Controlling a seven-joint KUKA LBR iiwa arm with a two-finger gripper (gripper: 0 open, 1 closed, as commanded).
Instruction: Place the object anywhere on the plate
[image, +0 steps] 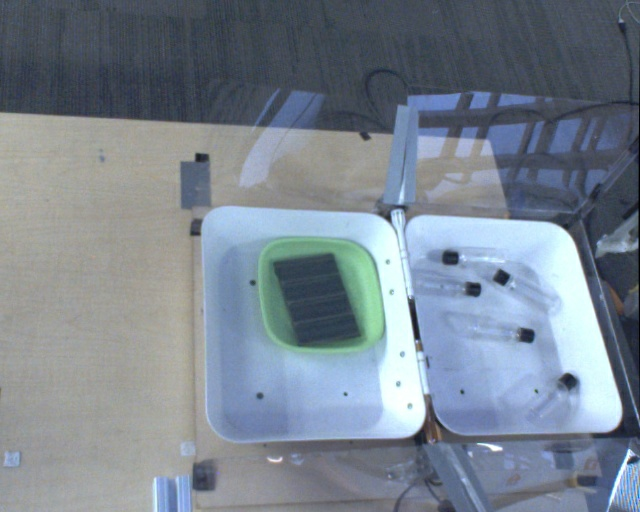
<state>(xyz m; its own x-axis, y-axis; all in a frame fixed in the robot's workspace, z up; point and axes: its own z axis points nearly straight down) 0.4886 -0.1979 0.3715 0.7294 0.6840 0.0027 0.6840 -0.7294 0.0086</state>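
Whether the pincer is apart or together cannot be told.

At the right stands the right bin (592, 330), shallow and white. On its floor lie several clear tubes with black caps, scattered and pointing different ways. One tube (462, 258) lies near the back left corner, and a second (512, 283) lies just right of it. A third (445, 287) lies along the left side, a fourth (495, 329) is near the middle, and a fifth (555, 393) is by the front right corner.

The left bin (215, 330) sits just beside it, the two rims meeting along a hinged seam. In its back half rests a green plate (268, 300), square with rounded corners. A dark ribbed block (316, 298) lies flat on the plate, a little tilted, within the plate's rim.

Both bins stand on a pale wooden table (90, 300). A grey metal post (401, 165) rises behind the seam, and a small grey bracket (196, 182) sits on the table behind the left bin's back left corner.
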